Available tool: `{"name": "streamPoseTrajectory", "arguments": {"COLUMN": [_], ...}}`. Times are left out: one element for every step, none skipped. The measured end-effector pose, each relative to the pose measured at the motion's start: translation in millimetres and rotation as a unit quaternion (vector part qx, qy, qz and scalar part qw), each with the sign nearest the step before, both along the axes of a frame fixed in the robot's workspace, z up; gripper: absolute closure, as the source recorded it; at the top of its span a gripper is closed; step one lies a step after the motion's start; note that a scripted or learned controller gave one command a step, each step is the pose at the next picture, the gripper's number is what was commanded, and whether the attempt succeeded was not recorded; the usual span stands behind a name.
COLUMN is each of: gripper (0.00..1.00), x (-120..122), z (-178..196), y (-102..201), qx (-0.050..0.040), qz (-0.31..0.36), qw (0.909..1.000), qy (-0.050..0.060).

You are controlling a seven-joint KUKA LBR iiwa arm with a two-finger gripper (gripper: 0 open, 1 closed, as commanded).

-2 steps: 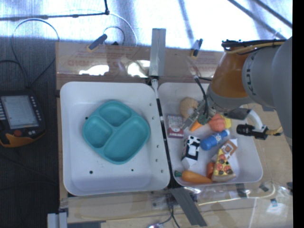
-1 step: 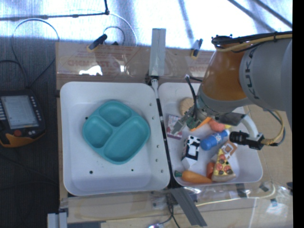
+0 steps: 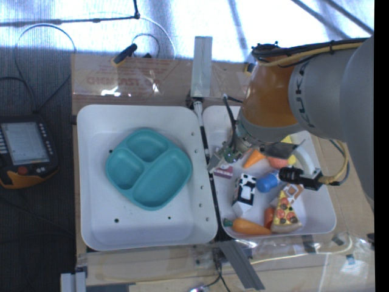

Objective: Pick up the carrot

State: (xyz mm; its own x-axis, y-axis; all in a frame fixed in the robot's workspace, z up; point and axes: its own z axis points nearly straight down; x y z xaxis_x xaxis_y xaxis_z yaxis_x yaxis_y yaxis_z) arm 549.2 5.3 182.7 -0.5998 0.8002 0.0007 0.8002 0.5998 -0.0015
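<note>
At the right bin's near edge lies 1 carrot [image 3: 250, 226], likely light, slick (gripper [image 3: 226, 156] state unclear); grasp across its thick middle.

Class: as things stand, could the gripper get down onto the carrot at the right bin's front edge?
Probably yes: the carrot lies uncovered with nothing on top, though a milk carton crowds it behind.

The carrot [image 3: 250, 226] is orange, smooth and tapered, lying flat on its side near the front wall of the right bin [image 3: 322, 224]. Its long axis runs roughly left to right, the thicker end seemingly toward the left. It touches the pizza slice toy [image 3: 285, 210] beside it.
</note>
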Motion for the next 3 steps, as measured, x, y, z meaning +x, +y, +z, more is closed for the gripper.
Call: {"name": "streamPoseTrajectory", "arguments": {"gripper": [1.0,0.0,0.0], "x": [-54,-54,-65], "z": [1,1,1], "y": [-38,-38,-46], "qx": [-0.0003,0.0,0.0004], "qz": [0.151,0.151,0.368], "qw": [0.9886,0.9885,0.9297], "qy": [0.0,0.0,-0.001]}}
